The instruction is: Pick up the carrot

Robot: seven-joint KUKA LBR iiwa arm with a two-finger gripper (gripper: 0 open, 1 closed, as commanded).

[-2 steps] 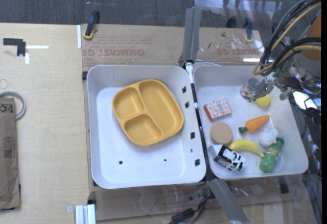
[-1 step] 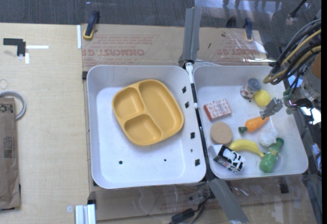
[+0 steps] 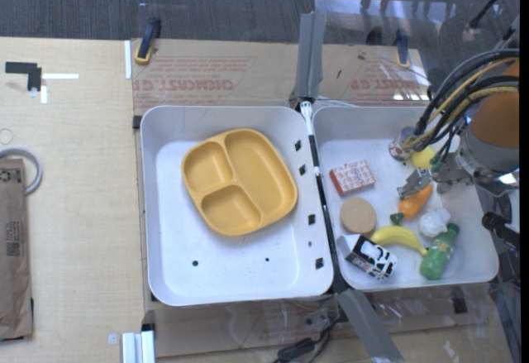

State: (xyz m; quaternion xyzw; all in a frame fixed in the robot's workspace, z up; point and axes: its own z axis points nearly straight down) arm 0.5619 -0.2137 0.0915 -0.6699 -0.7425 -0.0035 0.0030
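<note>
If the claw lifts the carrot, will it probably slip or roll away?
The carrot looks tapered and smooth, so it may slide out toward its thin end. Its round body would likely roll if nudged. The banana and a white lump lie close, possibly getting bumped.

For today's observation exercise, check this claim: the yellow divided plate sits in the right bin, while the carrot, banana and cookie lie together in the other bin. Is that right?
One detail is wrong. The camera view shows the yellow divided plate in the left bin, not the right. The carrot, banana and cookie do lie together in the other bin, the right bin.
</note>
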